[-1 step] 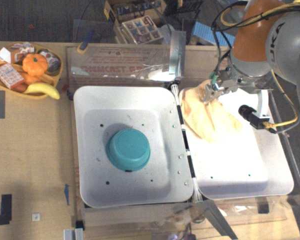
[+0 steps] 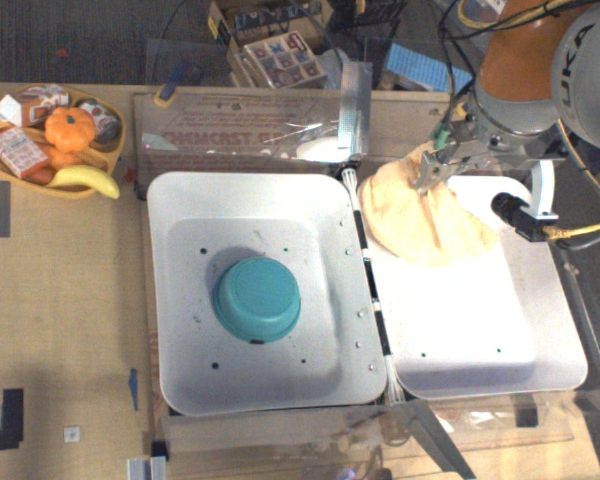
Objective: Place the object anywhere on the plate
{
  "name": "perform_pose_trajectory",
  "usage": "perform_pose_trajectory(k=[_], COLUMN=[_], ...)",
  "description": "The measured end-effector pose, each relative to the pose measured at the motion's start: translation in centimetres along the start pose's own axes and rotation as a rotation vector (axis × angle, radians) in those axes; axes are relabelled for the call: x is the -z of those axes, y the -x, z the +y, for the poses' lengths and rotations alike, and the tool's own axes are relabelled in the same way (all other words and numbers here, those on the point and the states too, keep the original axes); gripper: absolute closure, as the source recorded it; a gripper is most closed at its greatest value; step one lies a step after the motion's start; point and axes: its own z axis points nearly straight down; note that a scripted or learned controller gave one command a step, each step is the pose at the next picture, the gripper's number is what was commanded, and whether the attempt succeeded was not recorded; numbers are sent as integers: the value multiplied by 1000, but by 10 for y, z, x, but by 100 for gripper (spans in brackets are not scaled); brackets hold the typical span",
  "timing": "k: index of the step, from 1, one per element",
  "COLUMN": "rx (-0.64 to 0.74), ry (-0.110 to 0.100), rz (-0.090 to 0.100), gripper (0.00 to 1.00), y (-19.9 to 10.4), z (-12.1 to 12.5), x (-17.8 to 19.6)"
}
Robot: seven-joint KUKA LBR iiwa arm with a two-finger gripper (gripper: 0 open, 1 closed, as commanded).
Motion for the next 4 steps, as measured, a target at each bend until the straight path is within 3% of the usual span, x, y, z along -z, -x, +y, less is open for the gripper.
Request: perform_pose_trajectory(k=[3, 4], rx=[1192, 1345], ry=[4, 2], rz=[1, 3], gripper=[100, 100], y=[-147, -195], z=[-11, -25], x=[2, 1])
